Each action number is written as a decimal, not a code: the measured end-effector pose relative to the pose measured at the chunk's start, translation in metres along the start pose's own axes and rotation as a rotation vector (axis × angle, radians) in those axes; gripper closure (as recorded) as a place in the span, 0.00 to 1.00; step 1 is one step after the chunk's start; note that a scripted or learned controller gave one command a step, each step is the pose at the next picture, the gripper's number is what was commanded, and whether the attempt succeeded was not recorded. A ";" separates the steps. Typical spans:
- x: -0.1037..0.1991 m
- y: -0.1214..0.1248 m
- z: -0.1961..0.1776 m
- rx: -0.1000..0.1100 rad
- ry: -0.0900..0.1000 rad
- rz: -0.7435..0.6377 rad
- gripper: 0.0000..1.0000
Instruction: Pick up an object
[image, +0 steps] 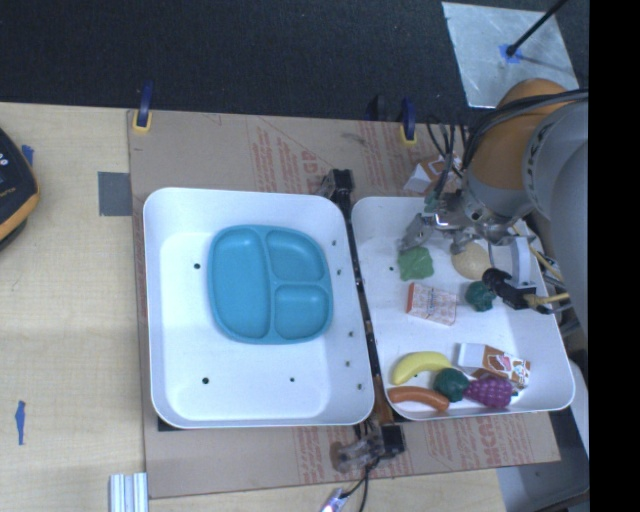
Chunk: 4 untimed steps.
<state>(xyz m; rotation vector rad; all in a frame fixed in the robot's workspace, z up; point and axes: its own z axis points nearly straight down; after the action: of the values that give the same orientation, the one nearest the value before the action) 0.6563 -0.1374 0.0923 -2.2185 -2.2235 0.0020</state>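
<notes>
Bench | right bin crowded | end effector at far rim above green toy | grip: cannot tell

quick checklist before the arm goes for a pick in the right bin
1. Gripper over the right bin: ok, at its far end.
2. Target close by: ok, the green toy lies just below the gripper.
3. Fingers open for a grasp: cannot tell.
4. Nothing held already: cannot tell, the wrist hides the tips.
5. Room around the target: ok, the wrapped packet and beige piece lie apart from it.
6. Blue divided plate out of the path: ok, it sits in the left bin.
</notes>
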 end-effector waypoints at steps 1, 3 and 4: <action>0.020 0.000 0.000 0.003 0.001 -0.003 0.00; 0.020 0.000 0.000 0.003 0.001 -0.002 0.00; 0.010 0.000 0.000 0.001 0.000 0.000 0.00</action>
<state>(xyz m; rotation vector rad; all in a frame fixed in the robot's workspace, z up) 0.6563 -0.1277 0.0921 -2.2182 -2.2231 0.0030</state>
